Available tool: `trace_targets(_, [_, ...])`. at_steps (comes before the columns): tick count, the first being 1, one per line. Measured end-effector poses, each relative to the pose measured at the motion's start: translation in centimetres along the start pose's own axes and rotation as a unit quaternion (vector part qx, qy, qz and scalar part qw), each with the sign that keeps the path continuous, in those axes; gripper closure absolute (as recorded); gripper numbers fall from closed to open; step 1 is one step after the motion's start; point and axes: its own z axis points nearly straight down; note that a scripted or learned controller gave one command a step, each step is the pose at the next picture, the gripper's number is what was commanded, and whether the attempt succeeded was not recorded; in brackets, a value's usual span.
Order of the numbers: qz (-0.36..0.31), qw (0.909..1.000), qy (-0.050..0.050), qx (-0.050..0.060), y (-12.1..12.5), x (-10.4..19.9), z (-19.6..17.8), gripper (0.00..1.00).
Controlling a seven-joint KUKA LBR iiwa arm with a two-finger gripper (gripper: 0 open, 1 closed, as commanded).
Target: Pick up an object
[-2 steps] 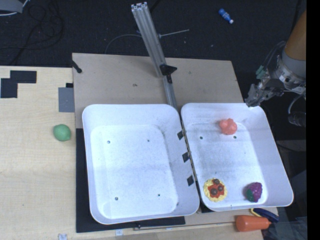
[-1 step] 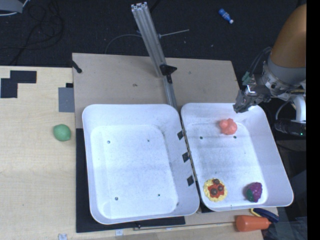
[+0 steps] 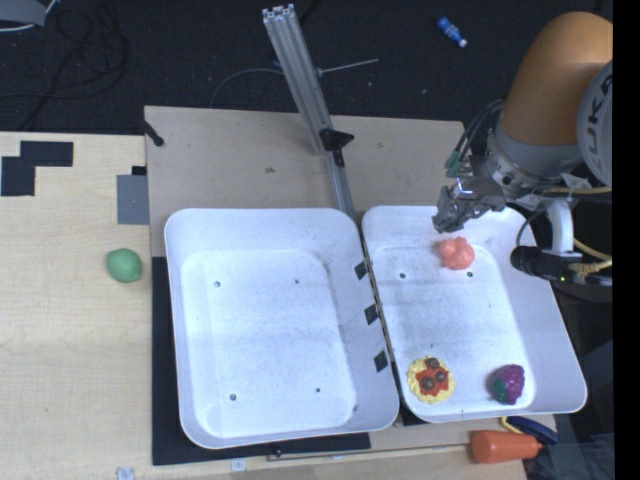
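You're on the approach: the dark two-finger gripper (image 3: 456,214) hangs just above the small pink rounded lump (image 3: 456,253) in the right white bin (image 3: 560,343). Its grip can't be read. Next, descend squarely.

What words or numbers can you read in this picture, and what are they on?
"UK": dark letters on the grey robot arm, cut off at the picture's edge, so the word is incomplete.
No other readable text, including on the toys and the white bins.
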Motion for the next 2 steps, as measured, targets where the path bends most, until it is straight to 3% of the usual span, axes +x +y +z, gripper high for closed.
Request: trace_targets(2, [0.0, 1.0, 0.0, 0.0, -3.0, 9.1, 1.3, 1.0])
